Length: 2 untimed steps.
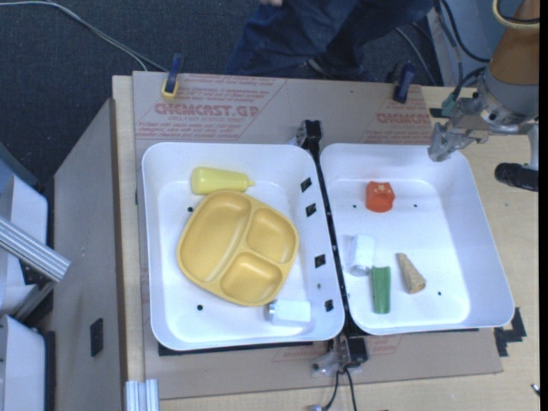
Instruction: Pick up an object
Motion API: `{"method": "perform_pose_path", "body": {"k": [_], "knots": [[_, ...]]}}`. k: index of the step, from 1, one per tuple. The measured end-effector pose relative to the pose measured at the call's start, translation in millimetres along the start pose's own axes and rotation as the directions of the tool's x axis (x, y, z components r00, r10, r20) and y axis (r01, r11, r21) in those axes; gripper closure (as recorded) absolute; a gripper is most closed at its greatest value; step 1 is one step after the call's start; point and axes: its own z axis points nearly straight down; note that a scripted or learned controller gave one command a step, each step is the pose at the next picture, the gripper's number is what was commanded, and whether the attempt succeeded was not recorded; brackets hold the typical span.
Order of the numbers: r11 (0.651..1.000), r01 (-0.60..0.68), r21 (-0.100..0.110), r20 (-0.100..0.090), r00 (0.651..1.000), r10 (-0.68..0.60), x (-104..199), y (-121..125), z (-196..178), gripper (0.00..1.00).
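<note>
Nearest the camera, the front edge of the surface point(411, 362) shows bare wood with a cable clip between the two bins. In the left bin point(163, 255) a small white bottle point(289, 312) lies at the near rim, just in front of a yellow divided tray point(238, 247); farther back a yellow bottle point(219, 179) lies on its side. In the right bin point(488, 255) a green stick point(380, 288) and a tan wedge point(411, 273) lie side by side near the front, a white piece point(363, 252) just behind the stick, and an orange-red object point(379, 195) sits alone toward the back. The end effector point(443, 142) hangs over the right bin's far rim, nothing visible in it; whether it is released or clenched I cannot tell. Behind the bins, printed cardboard point(257, 101) is held by blue clamps point(173, 74). Beyond lies dark carpet point(68, 58) with a cable, and a person in dark clothes point(342, 15) stands at the far side.
</note>
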Motion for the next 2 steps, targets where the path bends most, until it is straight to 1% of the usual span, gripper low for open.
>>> {"method": "perform_pose_path", "body": {"k": [1, 2], "knots": [[1.0, -0.003, -0.015, 0.006, 1.0, 0.003, -13, -30, -160, 1.0], [1.0, 0.0, -0.019, 0.009, 1.0, 0.001, -31, -36, -349, 1.0]]}}
